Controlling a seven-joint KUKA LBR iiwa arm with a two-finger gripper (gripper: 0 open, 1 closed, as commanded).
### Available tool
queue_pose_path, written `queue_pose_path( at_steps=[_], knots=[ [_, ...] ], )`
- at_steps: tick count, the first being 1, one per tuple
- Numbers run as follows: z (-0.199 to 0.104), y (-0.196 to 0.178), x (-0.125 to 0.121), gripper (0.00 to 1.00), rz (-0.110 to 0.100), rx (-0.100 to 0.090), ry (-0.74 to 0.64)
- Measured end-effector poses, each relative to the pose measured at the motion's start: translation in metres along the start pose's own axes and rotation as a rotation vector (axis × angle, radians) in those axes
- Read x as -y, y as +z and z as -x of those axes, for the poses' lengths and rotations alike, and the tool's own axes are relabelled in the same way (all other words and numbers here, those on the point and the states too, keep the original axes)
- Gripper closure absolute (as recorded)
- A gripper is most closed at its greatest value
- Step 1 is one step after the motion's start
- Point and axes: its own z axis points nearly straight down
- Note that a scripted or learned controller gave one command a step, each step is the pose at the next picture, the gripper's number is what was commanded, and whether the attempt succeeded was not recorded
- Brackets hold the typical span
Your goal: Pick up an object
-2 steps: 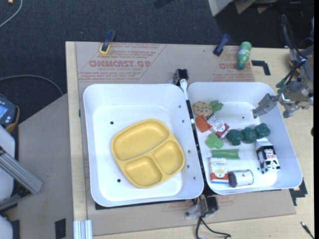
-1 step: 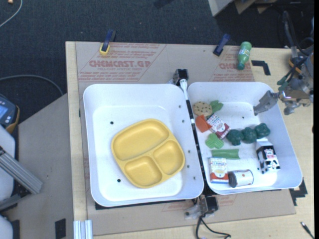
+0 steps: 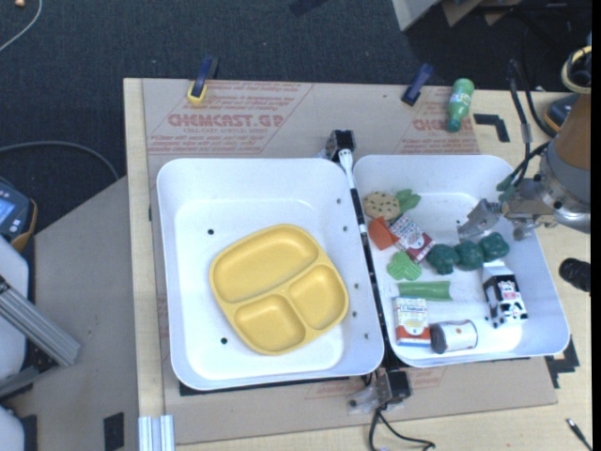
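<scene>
the right bin (image 3: 535, 341) held a loose cluster of small toy items. the gripper (image 3: 490, 216) stood over the bin's upper right area, with the arm (image 3: 573, 163) entering from the right edge. its grey fingers (image 3: 477, 218) pointed left and downward toward the cluster; whether they were spread or pressed together could not be told, and nothing was seen between them.

nearest the gripper lay a dark green broccoli-like piece (image 3: 470, 253), lumpy and made of several rounded lobes, just below and left of the fingertips, near the bin's centre right. contact between it and the fingers could not be confirmed.

items around it:
- a red and white packet (image 3: 410, 236), tilted, just left of the green lobes.
- a round tan cookie (image 3: 379, 204) with dark specks, at the upper left, touching a small green leaf shape (image 3: 407, 198).
- an orange wedge (image 3: 379, 235) beside the bin's left wall.
- a light green ridged piece (image 3: 405, 267) and a flat green bar (image 3: 423, 290) below it.
- a small carton (image 3: 411, 320) with an orange base, and a white can (image 3: 454, 335) lying on its side beside it.
- a black and white carton (image 3: 504, 299), near the lower right.

the left bin (image 3: 188, 346) held a yellow three-compartment plate (image 3: 278, 287). a green bottle (image 3: 459, 104) lay on the board behind the right bin, outside it.
</scene>
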Motion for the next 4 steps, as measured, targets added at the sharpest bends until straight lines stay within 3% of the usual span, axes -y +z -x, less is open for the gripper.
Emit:
queue_pose_path(
  at_steps=[2, 3, 4],
  knots=[
    [-0.016, 0.103, -0.001, 0.00, 0.002, 0.000, -0.001],
    [-0.016, 0.127, -0.002, 0.00, 0.005, 0.001, 0.000],
    [-0.016, 0.116, -0.002, 1.00, 0.009, 0.002, 0.001]
  ],
)
